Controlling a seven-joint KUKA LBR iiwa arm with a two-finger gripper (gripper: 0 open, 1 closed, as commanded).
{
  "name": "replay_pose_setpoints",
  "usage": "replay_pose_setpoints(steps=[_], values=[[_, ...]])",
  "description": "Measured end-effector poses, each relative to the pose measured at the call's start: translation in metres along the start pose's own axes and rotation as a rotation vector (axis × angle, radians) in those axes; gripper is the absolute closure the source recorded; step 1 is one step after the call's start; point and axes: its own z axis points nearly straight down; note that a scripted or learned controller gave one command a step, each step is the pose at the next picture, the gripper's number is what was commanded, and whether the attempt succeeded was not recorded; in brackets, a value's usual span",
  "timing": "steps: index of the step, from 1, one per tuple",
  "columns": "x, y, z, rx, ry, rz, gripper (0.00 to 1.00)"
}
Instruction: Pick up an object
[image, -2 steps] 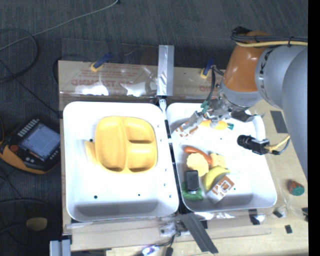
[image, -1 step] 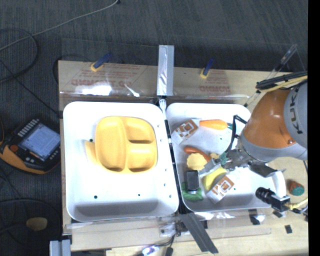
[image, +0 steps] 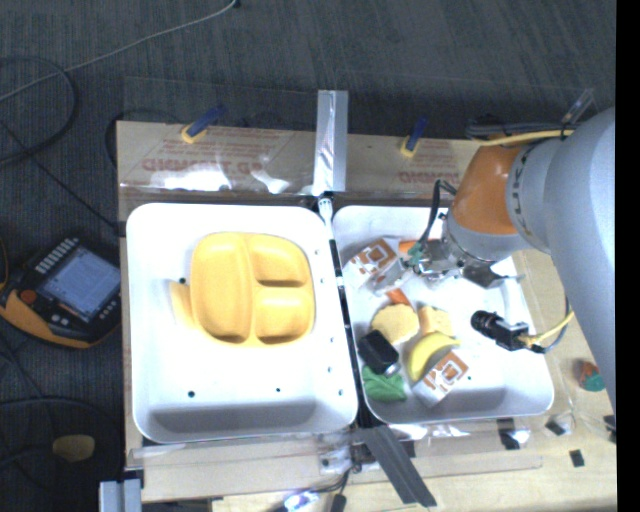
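Two white bins lie side by side; my gripper (image: 432, 258) hangs low over the back of the right bin (image: 520, 385), near a patterned packet (image: 370, 258). Whether my fingers are open or closed I cannot tell from this angle, and nothing shows held between them. I judge the step to be the approach. Next I must settle over one object and close cleanly. Candidates crowd the bin's left half: a yellow banana (image: 430, 350), a pale round piece (image: 396, 322), a black block (image: 378, 351), a green item (image: 383, 385).
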Motion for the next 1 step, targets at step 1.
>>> replay_pose_setpoints(steps=[1], values=[[0.0001,0.001,-0.0101,-0.001,0.0,0.0,1.0]])
